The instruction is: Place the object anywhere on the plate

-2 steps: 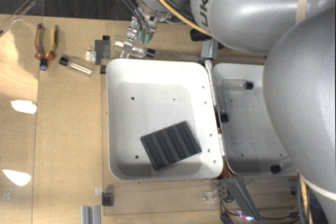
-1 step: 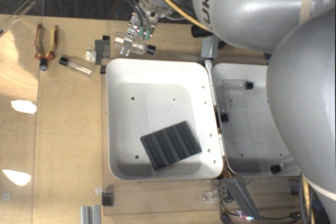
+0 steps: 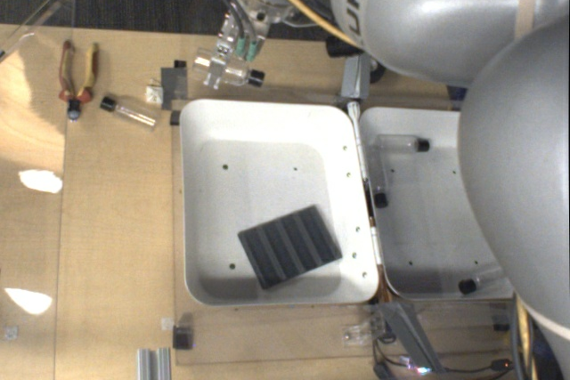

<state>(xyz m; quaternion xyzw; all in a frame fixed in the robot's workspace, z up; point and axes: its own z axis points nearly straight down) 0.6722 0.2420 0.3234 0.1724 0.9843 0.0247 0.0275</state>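
A dark grey ribbed plate [image 3: 290, 246] lies tilted on the floor of the left bin [image 3: 205, 191], near its front wall. My gripper [image 3: 230, 67] hangs past the bin's far left corner, over the wooden bench, well away from the plate. A small dark bit shows at the gripper's tip, but I cannot make out what it is or whether it is held. The big grey arm covers the upper right of the view.
The right bin [image 3: 427, 218] holds a few small dark-tipped pieces and is partly hidden by the arm. Red-handled pliers [image 3: 77, 76] and a small tube [image 3: 129, 111] lie on the bench at the left. A black bracket [image 3: 174, 83] stands by the left bin's far corner.
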